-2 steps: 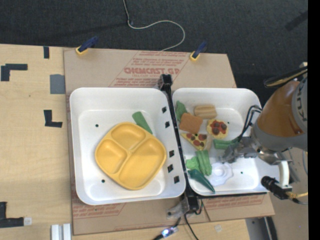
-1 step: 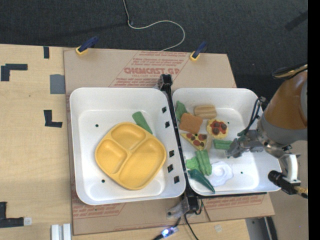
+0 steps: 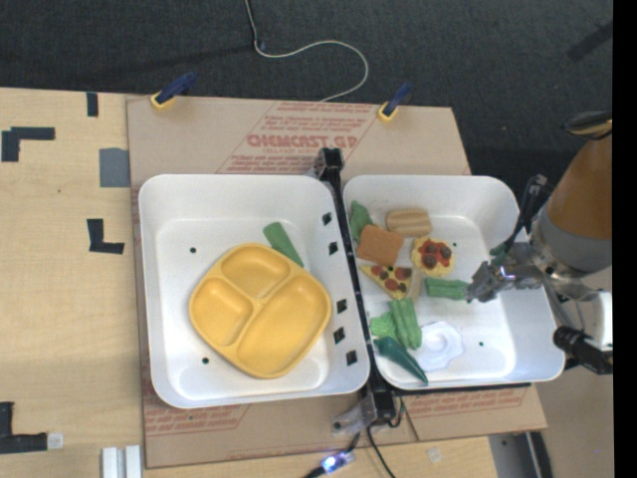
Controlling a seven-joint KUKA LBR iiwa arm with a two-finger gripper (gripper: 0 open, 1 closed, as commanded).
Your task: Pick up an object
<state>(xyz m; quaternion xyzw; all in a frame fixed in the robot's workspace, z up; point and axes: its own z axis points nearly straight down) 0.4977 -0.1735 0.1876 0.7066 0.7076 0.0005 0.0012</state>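
White plastic forms the left bin point(image 3: 159, 267), and inside it a yellow divided plate point(image 3: 261, 310) lies tilted a little, with a green pod point(image 3: 283, 243) just beside its upper edge. Next to it, the right bin point(image 3: 468, 192) holds a group of toy foods in its left half. Near the top is a tan bread roll point(image 3: 408, 219), and an orange-brown square piece point(image 3: 380, 245) is touching it from below. A pizza slice point(image 3: 391, 277) and a small round piece with red dots point(image 3: 433, 255) are in the middle. Lower are green vegetables point(image 3: 400, 329) and a white flat piece point(image 3: 441, 345). A short green piece point(image 3: 446, 289) lies between the pizza slice and the gripper point(image 3: 485, 284), which is low inside the bin, just beside this piece. If its fingers are apart or closed, I cannot tell. The arm point(image 3: 582, 207) comes from the right.
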